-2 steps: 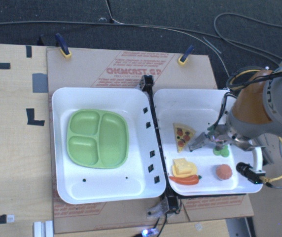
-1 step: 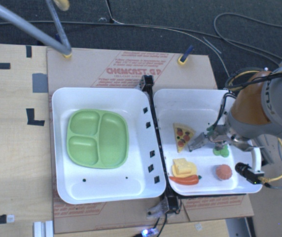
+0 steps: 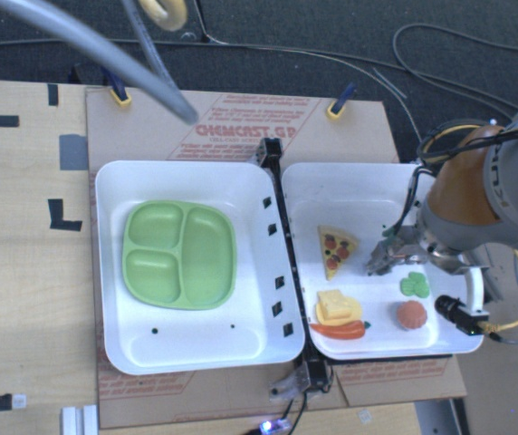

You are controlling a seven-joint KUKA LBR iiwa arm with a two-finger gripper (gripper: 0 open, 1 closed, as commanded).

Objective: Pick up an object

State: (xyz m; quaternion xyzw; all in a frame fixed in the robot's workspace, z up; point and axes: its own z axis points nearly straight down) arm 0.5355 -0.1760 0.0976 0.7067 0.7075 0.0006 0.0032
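- My jaws (image 3: 384,259) hang low in the right bin (image 3: 350,181), just right of the pizza slice (image 3: 335,247); whether they are apart or together I cannot tell
- Green piece (image 3: 414,285) and red-brown ball (image 3: 411,314) lie just beside me, toward the bin's near right corner
- Yellow block (image 3: 336,306) rests against the red pepper (image 3: 339,330) at the near wall
- Left bin (image 3: 114,188) on the counter holds a green divided plate (image 3: 180,254)
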